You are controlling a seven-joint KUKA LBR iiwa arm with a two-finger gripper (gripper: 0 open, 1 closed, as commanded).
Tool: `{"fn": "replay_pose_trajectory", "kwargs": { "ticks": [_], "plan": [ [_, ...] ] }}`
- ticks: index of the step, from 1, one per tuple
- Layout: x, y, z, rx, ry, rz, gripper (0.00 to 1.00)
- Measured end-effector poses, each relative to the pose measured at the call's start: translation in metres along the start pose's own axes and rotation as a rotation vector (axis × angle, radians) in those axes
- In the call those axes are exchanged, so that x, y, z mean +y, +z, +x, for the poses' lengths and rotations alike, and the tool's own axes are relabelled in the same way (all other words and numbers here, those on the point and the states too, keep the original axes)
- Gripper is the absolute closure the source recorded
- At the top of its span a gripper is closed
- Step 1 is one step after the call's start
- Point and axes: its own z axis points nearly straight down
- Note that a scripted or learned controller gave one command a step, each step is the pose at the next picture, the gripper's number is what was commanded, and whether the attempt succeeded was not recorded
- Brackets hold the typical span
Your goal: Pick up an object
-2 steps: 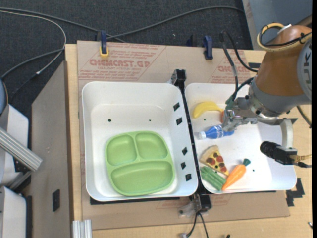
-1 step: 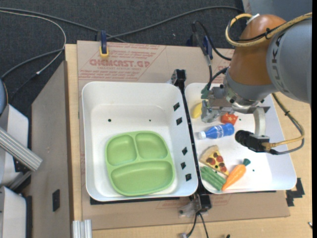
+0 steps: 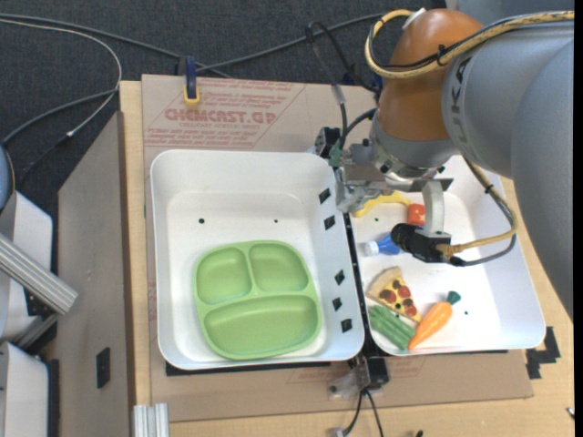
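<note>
The left shallow white plastic bin [image 3: 173, 271] contains one item: a light green plastic divided plate [image 3: 259, 297] with three compartments, lying flat toward the bin's near side. The plate is well apart from the arm.

The right shallow white plastic bin [image 3: 510, 285] holds the small objects. Near its front edge lie a toy pizza slice with red toppings [image 3: 394, 291], a dark green flat bean-pod-shaped piece [image 3: 390, 328] just beside it, and an orange toy carrot with a teal top [image 3: 434, 320] touching or nearly touching the green piece (contact cannot be confirmed). Further back lie a small blue-and-white tube-shaped item [image 3: 375, 247], a yellow curved piece [image 3: 378, 206] partly covered by the arm, and a small orange-red round item [image 3: 415, 213].

The grey arm with the orange band [image 3: 428, 53] hangs over the back-left part of the right bin. The two-finger gripper [image 3: 364, 189] is in the bin's back-left corner; its state cannot be determined, as the wrist blocks the view.
</note>
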Motion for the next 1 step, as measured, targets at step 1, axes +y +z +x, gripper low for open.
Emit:
{"fn": "replay_pose_trajectory", "kwargs": {
  "ticks": [1],
  "plan": [
    [0.0327,-0.0124,0.0461,0.001,0.000,-0.002,1.00]
  ]
}}
